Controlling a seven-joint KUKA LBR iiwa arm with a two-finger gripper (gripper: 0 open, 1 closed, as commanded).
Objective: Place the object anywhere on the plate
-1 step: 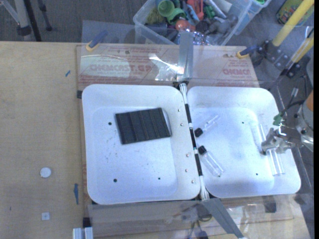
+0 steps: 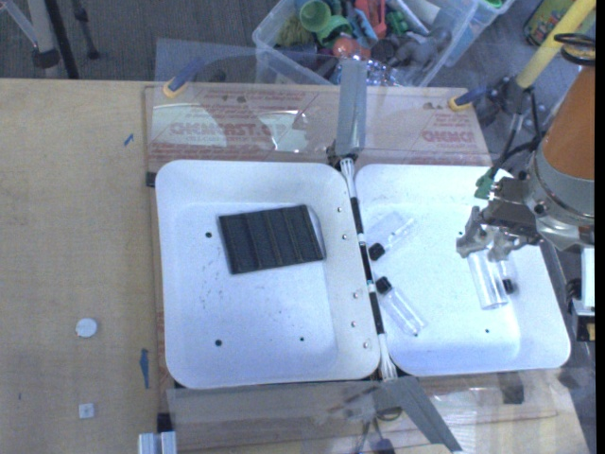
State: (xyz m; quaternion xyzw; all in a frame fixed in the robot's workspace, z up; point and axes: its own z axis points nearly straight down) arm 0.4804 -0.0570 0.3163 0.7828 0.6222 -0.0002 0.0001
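A dark grey ribbed plate (image 2: 272,238) lies flat in the left bin (image 2: 189,197), a little above its middle. Three clear plastic tubes with black caps lie in the right bin (image 2: 539,348). One tube (image 2: 395,228) is near the divider, and a second (image 2: 404,308) is below it. The third tube (image 2: 492,285) lies on the bin floor at the right. My gripper (image 2: 485,247) hovers over the upper end of that third tube, fingers apart, and nothing is lifted between them.
A metal divider (image 2: 364,253) runs between the two bins. A clear tub of colourful toys (image 2: 378,17) stands behind the bench. The arm's orange band (image 2: 577,130) and cables hang over the right bin's far right corner.
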